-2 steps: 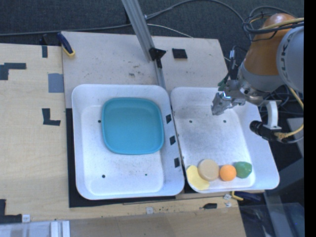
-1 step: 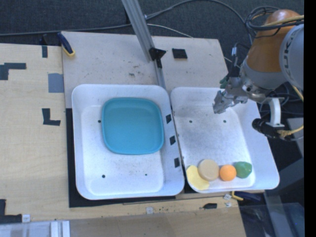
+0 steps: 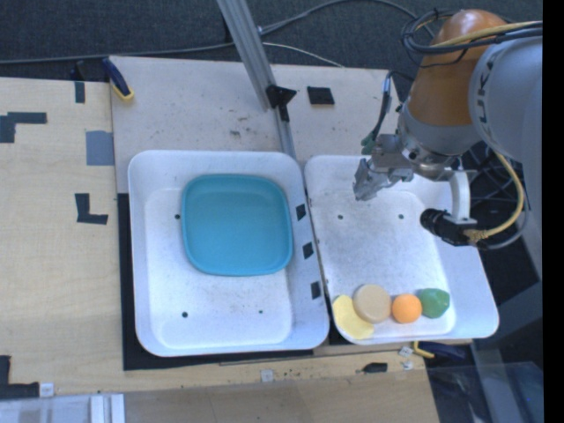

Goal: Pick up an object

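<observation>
In the right bin (image 3: 388, 245), several small objects lie along the front edge: a yellow piece (image 3: 347, 321), a tan round disc (image 3: 372, 303), an orange ball (image 3: 405, 308) and a green object (image 3: 434, 302). My gripper (image 3: 366, 186) hangs over the bin's back part, far from these objects, with nothing visible between its fingers. The camera view does not let me judge how far apart the fingers are.
A blue square plate (image 3: 236, 224) lies in the left bin (image 3: 159, 263). A slanted metal pole (image 3: 256, 60) rises behind the bins. Cables and a black connector (image 3: 445, 226) hang off the arm at the right bin's right side.
</observation>
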Available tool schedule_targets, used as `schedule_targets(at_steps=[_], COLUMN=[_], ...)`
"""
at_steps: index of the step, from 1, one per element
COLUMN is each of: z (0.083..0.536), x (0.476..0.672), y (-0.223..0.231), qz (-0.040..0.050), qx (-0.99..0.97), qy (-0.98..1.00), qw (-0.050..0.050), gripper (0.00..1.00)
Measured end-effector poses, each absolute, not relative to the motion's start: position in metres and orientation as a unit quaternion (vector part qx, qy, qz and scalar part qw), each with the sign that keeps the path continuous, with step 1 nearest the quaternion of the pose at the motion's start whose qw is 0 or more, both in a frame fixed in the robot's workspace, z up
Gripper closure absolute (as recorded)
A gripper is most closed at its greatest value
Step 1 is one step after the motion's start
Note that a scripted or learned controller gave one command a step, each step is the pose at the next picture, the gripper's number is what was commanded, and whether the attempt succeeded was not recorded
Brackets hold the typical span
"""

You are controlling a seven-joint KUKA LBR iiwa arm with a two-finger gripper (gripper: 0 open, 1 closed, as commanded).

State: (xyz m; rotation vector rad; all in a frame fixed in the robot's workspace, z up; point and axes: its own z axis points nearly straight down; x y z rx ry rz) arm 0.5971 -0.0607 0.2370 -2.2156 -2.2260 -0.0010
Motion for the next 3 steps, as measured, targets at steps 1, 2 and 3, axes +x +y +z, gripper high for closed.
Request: schedule_targets(at_steps=[1, 2, 3], z=[0.225, 0.233, 0.220], x=[0.593, 0.591, 0.574], y=[-0.011, 0.045, 0.093], qz=[0.0002, -0.0004, 0.0006], qx=[-0.706, -0.705, -0.706], qy=[-0.709, -0.709, -0.708], qw=[0.001, 0.000, 0.001], gripper=[1.00, 1.00, 1.00])
